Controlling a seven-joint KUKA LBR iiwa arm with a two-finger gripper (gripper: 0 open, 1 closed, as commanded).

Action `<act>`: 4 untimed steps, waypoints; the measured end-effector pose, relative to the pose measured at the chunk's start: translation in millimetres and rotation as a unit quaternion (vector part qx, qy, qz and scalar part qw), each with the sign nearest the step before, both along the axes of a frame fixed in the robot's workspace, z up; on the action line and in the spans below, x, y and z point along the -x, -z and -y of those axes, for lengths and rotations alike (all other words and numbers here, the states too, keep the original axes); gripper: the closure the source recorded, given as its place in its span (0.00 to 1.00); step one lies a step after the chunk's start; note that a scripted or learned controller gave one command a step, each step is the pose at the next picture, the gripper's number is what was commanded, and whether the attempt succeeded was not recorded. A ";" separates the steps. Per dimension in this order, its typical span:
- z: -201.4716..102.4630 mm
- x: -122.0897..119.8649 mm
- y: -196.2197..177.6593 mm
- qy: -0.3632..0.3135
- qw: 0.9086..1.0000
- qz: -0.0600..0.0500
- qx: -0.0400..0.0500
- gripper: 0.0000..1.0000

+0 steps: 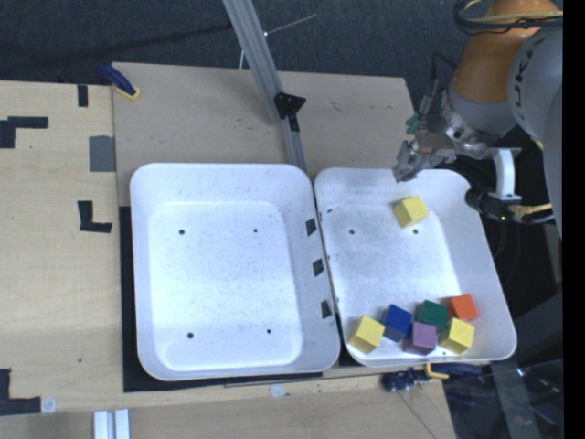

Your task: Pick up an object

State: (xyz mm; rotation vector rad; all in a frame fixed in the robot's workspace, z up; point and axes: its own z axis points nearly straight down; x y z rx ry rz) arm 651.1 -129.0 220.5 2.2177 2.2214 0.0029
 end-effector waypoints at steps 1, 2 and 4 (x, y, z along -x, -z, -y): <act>-39.3 24.9 1.2 -0.001 1.000 -0.003 -0.001 1.00; -93.4 43.5 -10.3 -0.003 1.000 -0.003 -0.002 1.00; -194.2 77.5 -7.8 -0.003 1.000 -0.004 -0.001 1.00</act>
